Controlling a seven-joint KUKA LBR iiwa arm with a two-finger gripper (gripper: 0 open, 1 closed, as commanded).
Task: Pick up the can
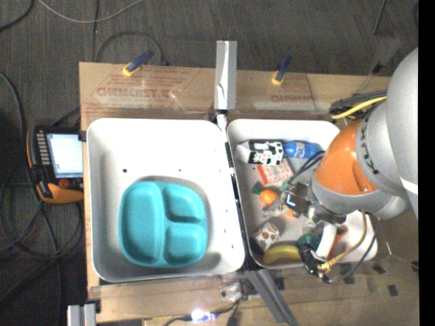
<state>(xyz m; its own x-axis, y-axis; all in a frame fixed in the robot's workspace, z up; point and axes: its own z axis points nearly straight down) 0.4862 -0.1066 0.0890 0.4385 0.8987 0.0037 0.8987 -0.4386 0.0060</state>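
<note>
So the can (267, 236), or what I'm taking for it, is the small red-and-white thing near the front of the right bin (285, 123), close to that bin's left wall, and it looks tipped over at an angle rather than standing. A banana (282, 253) lies just beside it toward the front edge, and a small orange fruit-looking thing (270, 197) sits a bit further back, with a reddish carton (275, 174) and a blue bottle (299, 149) behind that. The gripper (291, 202) is over the middle of the same bin, near the can but apart from it, closer to the orange thing. From up here I honestly can't tell how far open it is, or whether it has hold of anything, since the orange wrist of the arm (353, 165) covers most of it. To do this well, I'd say shift it toward the front-left until it's centred on the can, turn it to close across the can's narrow side, and come straight down without nudging the banana. That left wall is tight, so clipping it is my main worry. The left bin (102, 182) just has a teal plate (163, 223).
</note>
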